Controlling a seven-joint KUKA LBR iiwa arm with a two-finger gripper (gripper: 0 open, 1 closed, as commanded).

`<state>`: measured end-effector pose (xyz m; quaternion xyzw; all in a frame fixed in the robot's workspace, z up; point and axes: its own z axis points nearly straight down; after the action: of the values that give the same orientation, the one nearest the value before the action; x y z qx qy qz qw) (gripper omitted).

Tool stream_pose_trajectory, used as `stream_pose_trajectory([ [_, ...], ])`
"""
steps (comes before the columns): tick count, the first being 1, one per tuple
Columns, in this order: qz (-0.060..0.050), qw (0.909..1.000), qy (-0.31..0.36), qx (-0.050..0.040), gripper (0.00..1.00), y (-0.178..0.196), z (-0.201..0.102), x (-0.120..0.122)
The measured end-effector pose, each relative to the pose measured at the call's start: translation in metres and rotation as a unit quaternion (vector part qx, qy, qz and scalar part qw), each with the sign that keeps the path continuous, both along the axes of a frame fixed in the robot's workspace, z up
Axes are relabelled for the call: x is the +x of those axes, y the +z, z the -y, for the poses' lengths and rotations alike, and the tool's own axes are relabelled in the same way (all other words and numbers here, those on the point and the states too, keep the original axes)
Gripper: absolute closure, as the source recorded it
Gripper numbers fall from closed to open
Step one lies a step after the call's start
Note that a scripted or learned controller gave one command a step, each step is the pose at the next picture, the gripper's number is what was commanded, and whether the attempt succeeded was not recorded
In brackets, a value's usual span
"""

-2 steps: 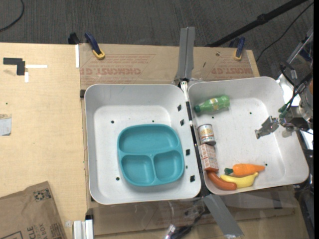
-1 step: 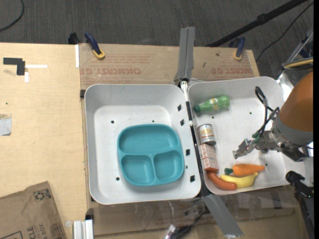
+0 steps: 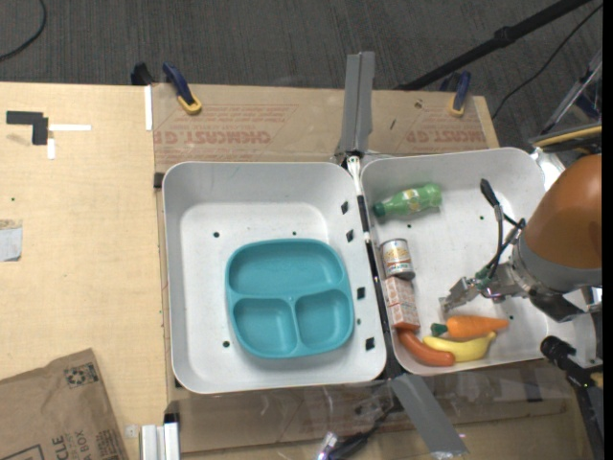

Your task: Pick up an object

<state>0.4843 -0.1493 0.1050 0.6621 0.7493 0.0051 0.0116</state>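
**Bench and surroundings**

A light wooden bench (image 3: pixel 77 257) occupies the 9 o'clock side. Dark grey carpet (image 3: pixel 239 17) spans 12 o'clock, crossed by black cables (image 3: pixel 19 27). Cardboard sheet (image 3: pixel 249 127) is clamped at 12 o'clock. A cardboard box (image 3: pixel 57 410) lies at 7 o'clock.

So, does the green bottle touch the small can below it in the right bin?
Apart. The camera view shows bare white bin floor between the green bottle and the can; the bottle lies on its side above the can.
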Motion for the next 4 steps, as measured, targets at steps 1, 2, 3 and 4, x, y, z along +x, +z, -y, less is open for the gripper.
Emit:
stream_pose_trajectory([
  [1, 0.002, 0.9991, 0.042, -0.0024, 0.00, -0.002, -0.016, 0.001],
  [2, -0.004, 0.9989, 0.047, 0.0028, 0.00, -0.002, -0.011, 0.019],
  [3, 0.001, 1.0000, -0.002, 0.0020, 0.00, 0.000, 0.014, 0.107],
  [4, -0.003, 0.9992, 0.040, 0.0023, 0.00, -0.004, -0.024, -0.001],
])
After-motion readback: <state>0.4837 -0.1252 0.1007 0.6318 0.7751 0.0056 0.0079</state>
